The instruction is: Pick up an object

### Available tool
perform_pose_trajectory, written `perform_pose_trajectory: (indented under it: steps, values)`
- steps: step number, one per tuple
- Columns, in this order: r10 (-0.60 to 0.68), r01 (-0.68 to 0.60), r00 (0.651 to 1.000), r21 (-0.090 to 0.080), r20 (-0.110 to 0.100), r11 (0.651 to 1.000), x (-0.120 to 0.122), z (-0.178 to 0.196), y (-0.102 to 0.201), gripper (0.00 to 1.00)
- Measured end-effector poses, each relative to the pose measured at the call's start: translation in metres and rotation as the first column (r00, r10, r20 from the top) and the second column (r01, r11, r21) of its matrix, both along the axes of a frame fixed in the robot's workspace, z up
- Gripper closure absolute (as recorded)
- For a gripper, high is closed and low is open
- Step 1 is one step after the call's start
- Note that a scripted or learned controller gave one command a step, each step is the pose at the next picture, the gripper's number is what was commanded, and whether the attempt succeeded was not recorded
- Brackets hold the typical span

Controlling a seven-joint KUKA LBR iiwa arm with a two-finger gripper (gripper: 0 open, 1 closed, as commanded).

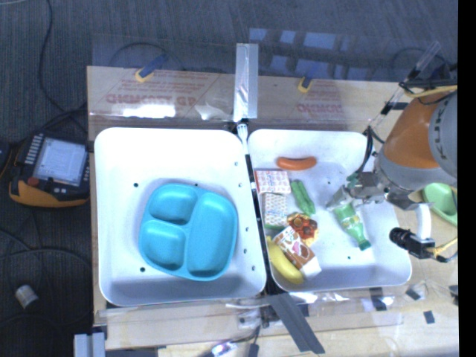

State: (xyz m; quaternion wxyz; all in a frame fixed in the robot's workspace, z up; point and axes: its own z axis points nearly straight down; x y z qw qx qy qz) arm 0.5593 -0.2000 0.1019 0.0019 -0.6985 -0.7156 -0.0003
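gripper (349,196) low in right bin (327,141), beside green bottle (351,225) (jaws' state: cannot tell); nothing lifted, pick pending.

There's just one camera here, fixed up high over the tabletop (186,88) and looking down at a slight slant. It's far enough back to fit both white bins, the left bin (119,162) and the right bin (335,151), plus some dark carpet floor (59,21) around. The arm (416,143) comes in from the frame's right side.
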Motion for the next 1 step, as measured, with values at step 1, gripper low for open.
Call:
perform_pose_trajectory:
  steps: [1]
  values:
    - [-0.07, 0.07, 0.998, -0.005, 0.0, 0.998, 0.0203, 0.0958, 0.0044, 1.0]
